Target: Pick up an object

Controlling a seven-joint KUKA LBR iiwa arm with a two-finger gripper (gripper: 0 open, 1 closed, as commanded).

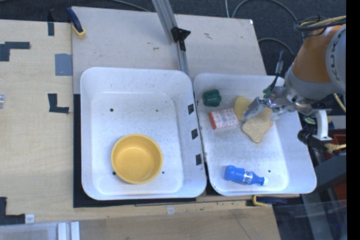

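Note:
The right bin [298,174] holds several objects: a green cap-like piece [211,98], a red and white box [223,118], a yellow piece [242,105], a tan bread-shaped piece [257,128] and a blue bottle [243,175] lying near the front. My gripper [263,109] is low over the bin's back right part, right above the top edge of the tan piece and beside the yellow piece. I cannot tell whether it touches either of them. The grey arm with its orange band [315,62] comes in from the right.
The left bin [93,84] holds a yellow bowl [136,158] at its front. A slanted metal pole [163,0] rises behind the bins, with cables on the dark floor beyond. A yellow-tipped clamp [76,22] lies on the bench at the back left.

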